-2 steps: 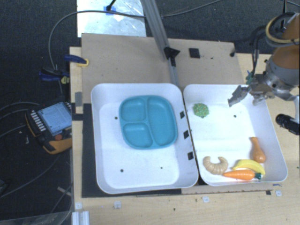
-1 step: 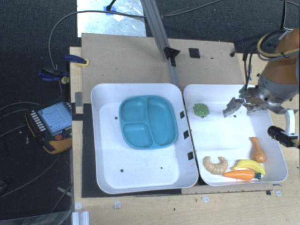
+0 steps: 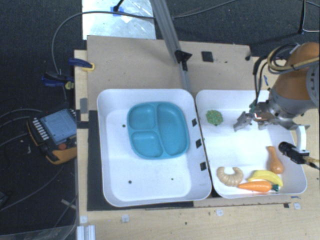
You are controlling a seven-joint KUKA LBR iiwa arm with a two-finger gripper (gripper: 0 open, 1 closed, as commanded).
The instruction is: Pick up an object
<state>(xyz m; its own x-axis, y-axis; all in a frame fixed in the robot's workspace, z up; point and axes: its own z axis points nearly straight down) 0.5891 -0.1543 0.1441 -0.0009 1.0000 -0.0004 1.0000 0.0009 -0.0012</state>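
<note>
In the right bin [image 3: 235, 149] a small green broccoli [image 3: 214, 117] lies near the back left corner. A tan croissant-shaped piece [image 3: 229, 176], an orange carrot [image 3: 256, 186] and a yellow banana [image 3: 266, 177] are bunched at the front edge. A brown-orange gourd [image 3: 274, 160] stands just behind them on the right. My gripper [image 3: 252, 121] hangs over the back right part of this bin, to the right of the broccoli. It is open, with nothing between its fingers.
The left bin [image 3: 115, 174] holds a blue divided plate [image 3: 158, 129]. A grey pole [image 3: 167, 24] slants across the bench behind the bins. Cables and a small device [image 3: 54, 129] lie on the floor to the left.
</note>
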